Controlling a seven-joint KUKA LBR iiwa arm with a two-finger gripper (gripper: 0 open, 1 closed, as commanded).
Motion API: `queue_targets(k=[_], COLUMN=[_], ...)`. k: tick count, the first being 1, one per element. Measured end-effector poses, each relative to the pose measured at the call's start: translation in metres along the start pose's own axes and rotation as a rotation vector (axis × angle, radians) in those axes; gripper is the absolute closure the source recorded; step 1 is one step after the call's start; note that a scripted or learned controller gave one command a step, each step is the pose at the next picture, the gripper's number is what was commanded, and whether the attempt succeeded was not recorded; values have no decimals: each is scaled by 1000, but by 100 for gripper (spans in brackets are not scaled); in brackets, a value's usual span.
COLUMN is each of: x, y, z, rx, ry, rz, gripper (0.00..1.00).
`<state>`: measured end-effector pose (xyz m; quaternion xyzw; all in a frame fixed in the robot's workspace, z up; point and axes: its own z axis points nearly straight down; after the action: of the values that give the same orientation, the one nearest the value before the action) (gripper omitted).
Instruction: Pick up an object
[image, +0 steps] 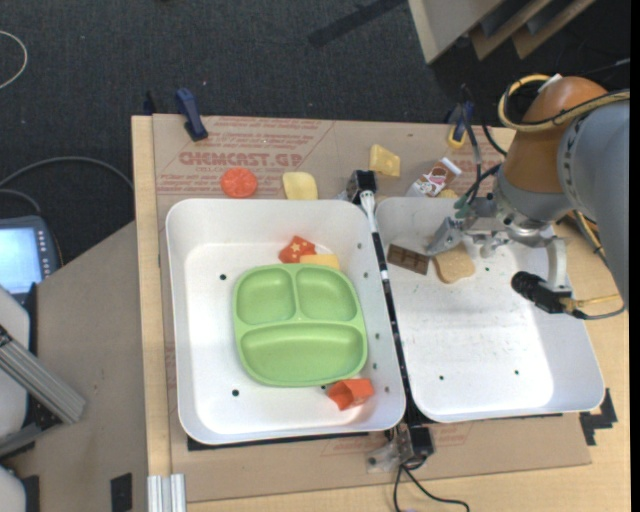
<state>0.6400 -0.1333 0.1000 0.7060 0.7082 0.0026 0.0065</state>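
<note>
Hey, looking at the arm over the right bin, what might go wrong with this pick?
The end effector hovers beside the tan toast-like piece and brown chocolate-like bar, which lie close together; it may nudge one while reaching the other. Both sit near the right bin's back wall, so a finger may catch it.

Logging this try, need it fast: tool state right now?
Tool: over the right bin's far left corner, at the tan bread piece; open or shut cannot be told, and no grasp is visible.

A tan toast-like piece (454, 266) lies flat just below the hand (468, 236); a brown bar (408, 260) lies to its left.
</note>
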Motion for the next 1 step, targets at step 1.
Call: queue_targets(k=[1], x=[11], y=[-15], z=[11], rx=[4], ry=[2], rz=[3], gripper=[0])
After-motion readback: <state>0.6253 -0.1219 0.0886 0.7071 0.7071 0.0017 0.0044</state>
